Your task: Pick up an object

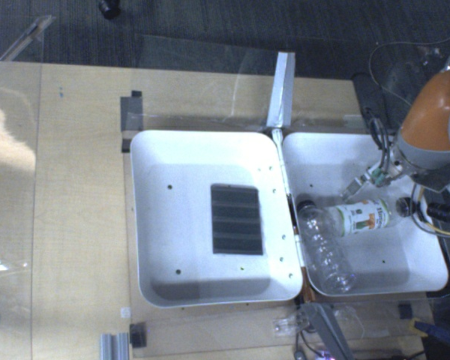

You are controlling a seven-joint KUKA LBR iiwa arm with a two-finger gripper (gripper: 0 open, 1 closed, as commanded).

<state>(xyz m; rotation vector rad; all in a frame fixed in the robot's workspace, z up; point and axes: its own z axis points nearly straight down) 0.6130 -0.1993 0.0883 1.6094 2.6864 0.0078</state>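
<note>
gripper (366, 178) hangs just above-right of the clear bottle (337, 231), which lies diagonally; can't tell its state.

Wooden bench (75, 223) bears left bin (154, 201), right bin (322, 156) side by side.

We see two clear plastic bottles in the right bin (435, 276), both lying on their sides; the labelled bottle (352, 218) stretches left to right across the middle of the bin, its white label printed in green and orange, its dark cap pointing toward the bin's left wall; the bare bottle (326, 257) is ribbed and see-through, running from beside that cap down toward the bin's near edge; the two sit close together at the left end, seemingly touching.
</note>
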